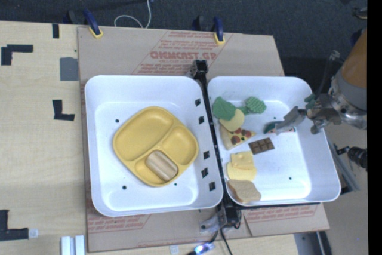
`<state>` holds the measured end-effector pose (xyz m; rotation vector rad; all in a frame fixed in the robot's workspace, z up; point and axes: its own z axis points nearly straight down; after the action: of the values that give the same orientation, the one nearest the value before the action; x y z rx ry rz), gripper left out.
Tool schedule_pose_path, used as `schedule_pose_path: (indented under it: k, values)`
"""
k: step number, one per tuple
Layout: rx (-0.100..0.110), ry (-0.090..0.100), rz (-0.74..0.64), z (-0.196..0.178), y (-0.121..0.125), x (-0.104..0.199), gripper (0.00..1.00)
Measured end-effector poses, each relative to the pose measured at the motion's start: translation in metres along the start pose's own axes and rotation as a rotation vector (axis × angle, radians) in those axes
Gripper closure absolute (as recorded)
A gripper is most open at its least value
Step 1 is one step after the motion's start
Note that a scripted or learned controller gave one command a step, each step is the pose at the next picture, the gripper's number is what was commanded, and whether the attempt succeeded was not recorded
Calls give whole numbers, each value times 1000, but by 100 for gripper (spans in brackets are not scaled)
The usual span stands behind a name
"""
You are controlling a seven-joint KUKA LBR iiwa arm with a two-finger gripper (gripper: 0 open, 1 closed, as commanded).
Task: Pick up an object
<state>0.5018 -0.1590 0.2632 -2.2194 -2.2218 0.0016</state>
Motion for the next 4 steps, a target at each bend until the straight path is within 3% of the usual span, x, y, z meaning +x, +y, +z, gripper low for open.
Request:
schedule_pose_path:
  k: [1,2,3,4]
  values:
    - [-7,1,-1,157,16,28,0]
    - [-5,-9,2,177,67,55,0]
    - [0,-4,2,178,91,53,0]
    - [8,-1,2,81,37,105,0]
